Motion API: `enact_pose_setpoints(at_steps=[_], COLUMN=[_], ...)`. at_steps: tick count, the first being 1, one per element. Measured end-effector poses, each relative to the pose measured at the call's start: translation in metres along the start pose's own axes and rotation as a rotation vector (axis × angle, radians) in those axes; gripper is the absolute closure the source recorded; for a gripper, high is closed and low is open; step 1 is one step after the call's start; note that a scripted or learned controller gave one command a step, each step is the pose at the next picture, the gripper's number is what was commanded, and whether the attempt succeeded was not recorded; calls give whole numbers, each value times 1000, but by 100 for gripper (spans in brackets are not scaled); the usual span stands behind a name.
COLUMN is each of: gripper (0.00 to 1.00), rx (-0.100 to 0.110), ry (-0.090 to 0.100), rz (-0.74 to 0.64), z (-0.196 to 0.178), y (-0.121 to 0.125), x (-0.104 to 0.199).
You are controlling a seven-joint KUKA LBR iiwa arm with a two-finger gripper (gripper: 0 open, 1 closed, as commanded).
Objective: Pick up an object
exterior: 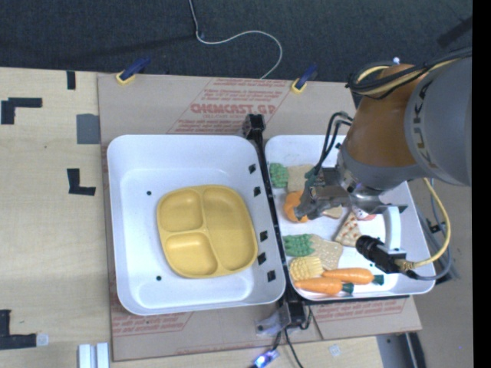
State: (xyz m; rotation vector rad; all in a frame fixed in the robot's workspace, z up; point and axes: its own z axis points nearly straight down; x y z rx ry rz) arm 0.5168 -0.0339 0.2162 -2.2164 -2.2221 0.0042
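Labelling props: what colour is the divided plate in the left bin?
Yellow: the divided plate, seen best in the camera view.

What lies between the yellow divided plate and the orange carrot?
In the camera view: the black divider between both bins, then yellow toy corn.

light: even, bright overhead | shadows: soft | glare: mild on white bins [126,167] | focus: slightly soft

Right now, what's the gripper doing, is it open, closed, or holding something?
Gripper: down in the right bin by an orange piece; whether it grips anything cannot be told.
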Motion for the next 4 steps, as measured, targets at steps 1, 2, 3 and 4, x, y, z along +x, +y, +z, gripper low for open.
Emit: enact_pose_setpoints(at_steps=[1,2,3,4], gripper=[100,100,100,100], rx=[-1,-2,-2,-3], ry=[-1,0,0,0], rz=[1,2,1,1], z=[2,2,-1,-19], y=[-4,0,7,-1], x=[8,3,5,6])
